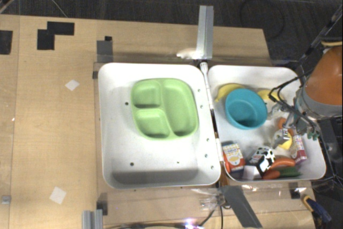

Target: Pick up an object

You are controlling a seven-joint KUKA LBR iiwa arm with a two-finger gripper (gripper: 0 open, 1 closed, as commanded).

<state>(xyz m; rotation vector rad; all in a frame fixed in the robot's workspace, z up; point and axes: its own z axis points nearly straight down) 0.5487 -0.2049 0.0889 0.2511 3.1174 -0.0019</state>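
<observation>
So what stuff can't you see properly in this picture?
- Gripper, camera view: its tip is lost among cables and clutter.
- Yellow object: mostly covered by the round blue plastic bowl.
- Small toys along the right white bin's near edge: too small and crowded to identify.

Arm (326, 83) comes in from the right side, over the right bin's right edge approx halfway along it. Orange band sits up top, grey wrist section below it, w/ black cables looping off the left side twd the bin's middle. Gripper (286, 134) hangs down at a slant inside the bin, near its right wall, pointing twd the front right corner. Wiring clutters the wrist, so it's hard to make out detail there.
</observation>
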